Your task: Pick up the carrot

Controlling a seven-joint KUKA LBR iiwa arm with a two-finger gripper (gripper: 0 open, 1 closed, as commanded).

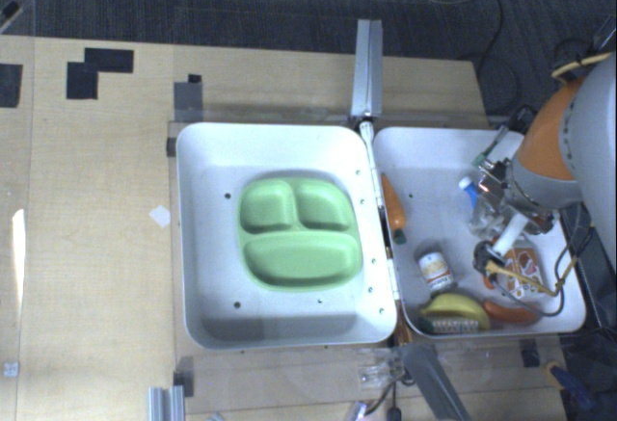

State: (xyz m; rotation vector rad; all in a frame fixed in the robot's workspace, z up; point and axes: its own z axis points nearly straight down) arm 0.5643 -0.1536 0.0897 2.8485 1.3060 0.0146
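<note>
- Carrot (391, 203) lies in the right bin (439, 147), flat against its left wall, right beside the divider between the two bins.
- Its long axis runs roughly up-down in the camera view, parallel to that wall; the green stub end points down, toward the small jar (436, 268).
- My hand (494, 238) is over the right half of the same bin, near the clutter at its right side. Can't tell whether it is open, closed or gripping anything; the wrist blocks the view.
- So the carrot is to the view's left of my hand, across the bin floor and slightly farther up the frame. Well apart, no contact.
- My read: the move is a lateral shift toward the divider, then closing across the carrot's short axis.
- Risk, as I judge it: the wall leaves little room on that side.
- Banana (454, 307) sits at the bin's near edge; left bin holds a green divided plate (299, 232). Neither is in the path.
</note>
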